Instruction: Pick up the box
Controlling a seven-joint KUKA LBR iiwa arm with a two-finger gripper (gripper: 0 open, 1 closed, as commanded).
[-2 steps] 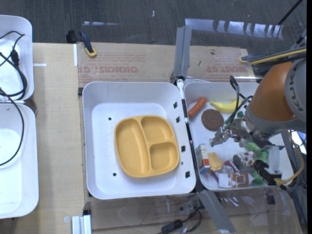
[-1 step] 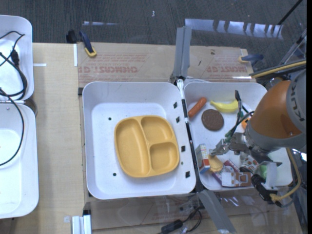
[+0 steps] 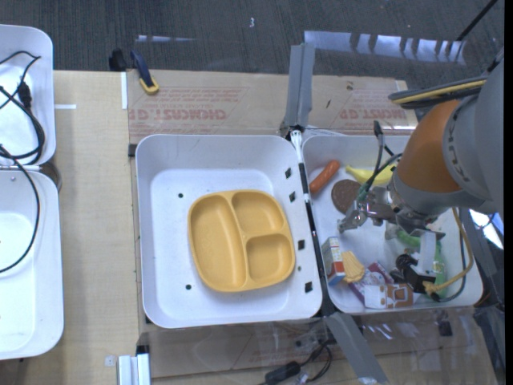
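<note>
While the grey arm (image 3: pixel 461 147) with its orange band reaches in from the right, its gripper (image 3: pixel 353 217) hangs low over the middle of the right bin (image 3: pixel 398 141). Whether the claw is apart or together cannot be told from this angle, and nothing is seen clamped in it.

Count of bins: two, side by side on the bench. The left bin (image 3: pixel 152 231) holds one item, a yellow plate (image 3: pixel 240 239) with three compartments, lying flat near its centre.

The right bin holds the clutter:
- One box (image 3: pixel 333 257), small and pale with a red patch, stands at the near left of this bin, just beside the wall shared with the left bin. It is near the gripper but apart from it.
- One orange-yellow piece (image 3: pixel 353 269) touches the box on its right (what it is cannot be made out).
- One red-and-white pack (image 3: pixel 375 294) lies at the near edge.
- One carrot (image 3: pixel 324 177) lies at the far left.
- One banana (image 3: pixel 370 172) lies to the right of the carrot.
- One brown disc (image 3: pixel 345 194) lies between carrot and gripper.
</note>
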